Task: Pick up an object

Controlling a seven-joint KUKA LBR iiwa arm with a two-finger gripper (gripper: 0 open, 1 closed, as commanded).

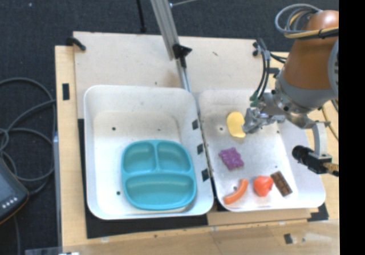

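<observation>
The right bin [296, 199] holds a yellow object [235, 124] near its back, a purple object [231, 158] in the middle, and along its front an orange carrot-like piece [236, 191], a red-orange object [262, 185] and a brown block [281, 183]. My gripper [251, 123] hangs from the grey and orange arm at the yellow object's right side, touching or nearly touching it. Whether the yellow object sits between the fingers I cannot tell.
The left bin [102, 105] holds a teal divided tray [158, 174] at its front. A slanted metal pole [165, 20] rises behind the bins. A black fitting [311, 158] sticks in at the right bin's right edge. Cables lie on the floor at far left.
</observation>
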